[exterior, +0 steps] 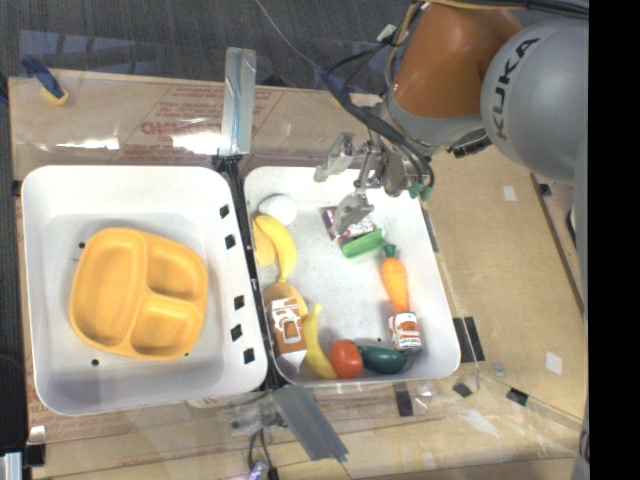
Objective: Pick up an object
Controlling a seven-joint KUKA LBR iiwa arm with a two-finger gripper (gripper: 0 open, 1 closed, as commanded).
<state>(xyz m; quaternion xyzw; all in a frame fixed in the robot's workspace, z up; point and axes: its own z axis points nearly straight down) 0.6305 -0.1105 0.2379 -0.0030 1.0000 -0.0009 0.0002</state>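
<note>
My gripper (pixel 350 183) hangs over the far edge of the right bin (pixel 440 298), open, with nothing between its fingers. Just under it lies a purple and white packet (pixel 342 222), with a green block (pixel 362 241) against its near side. Further along the bin's right side are an orange carrot (pixel 396 280) and a small red-labelled can (pixel 405 331). A white ball (pixel 278 208) and a banana (pixel 279 244) lie by the left wall. A brown bottle (pixel 287 324), a second banana (pixel 316 346), a red tomato (pixel 346 359) and a dark green vegetable (pixel 384 359) crowd the near edge.
The left bin (pixel 40 218) holds a yellow divided plate (pixel 138 291). The grey arm with its orange band (pixel 450 58) fills the upper right. A strip of silver tape (pixel 238 98) runs up from the divider between the bins.
</note>
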